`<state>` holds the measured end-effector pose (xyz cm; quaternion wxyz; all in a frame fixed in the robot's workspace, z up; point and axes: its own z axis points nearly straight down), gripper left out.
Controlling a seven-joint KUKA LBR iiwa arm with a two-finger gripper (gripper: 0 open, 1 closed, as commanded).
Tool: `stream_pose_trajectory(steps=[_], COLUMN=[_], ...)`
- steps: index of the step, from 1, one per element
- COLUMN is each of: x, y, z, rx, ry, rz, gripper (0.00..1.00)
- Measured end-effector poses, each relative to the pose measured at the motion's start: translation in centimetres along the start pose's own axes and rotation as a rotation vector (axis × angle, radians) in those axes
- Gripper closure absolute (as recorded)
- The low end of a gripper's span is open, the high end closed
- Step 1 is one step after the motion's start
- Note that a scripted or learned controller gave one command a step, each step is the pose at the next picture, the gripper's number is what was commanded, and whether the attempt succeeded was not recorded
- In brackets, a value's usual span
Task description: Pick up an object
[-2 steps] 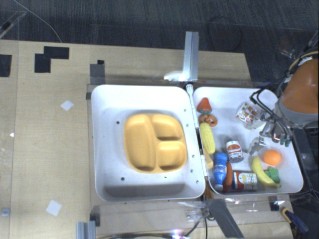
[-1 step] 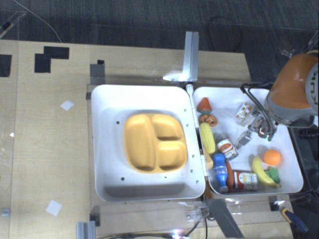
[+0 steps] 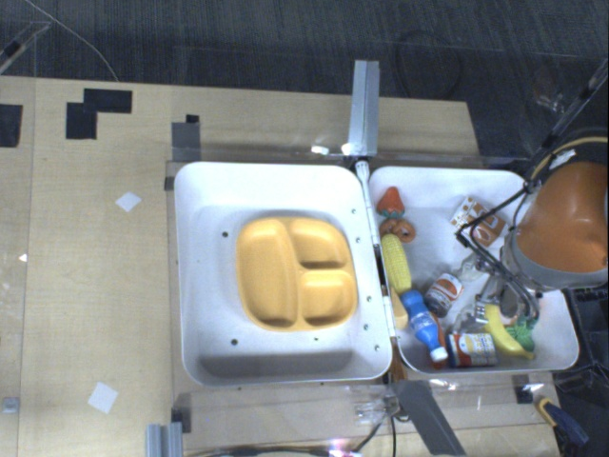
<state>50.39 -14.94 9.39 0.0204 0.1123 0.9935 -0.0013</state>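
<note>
Camera view: hand [image 3: 495, 303], grip state unclear, sits low over a yellow banana [image 3: 505, 334] beside a green toy [image 3: 522, 332].

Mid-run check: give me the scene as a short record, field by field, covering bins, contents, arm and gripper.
left bin: holds a yellow divided tray
right bin: holds the clutter of small items
items along the divider: strawberry, corn cob, blue bottle
items near the front wall: banana, red-labelled bottle, small can
arm: reaches in from the right, over the right bin
gripper: low among the items, finger state unclear
grasp: nothing visibly held
</note>
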Motion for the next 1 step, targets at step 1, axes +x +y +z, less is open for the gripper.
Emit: stream_pose_trajectory(steps=[1], x=[-0.05], y=[-5.79], z=[-4.69], rx=[0.006], ry=[0.028], rz=[0.109], gripper=[0.00])
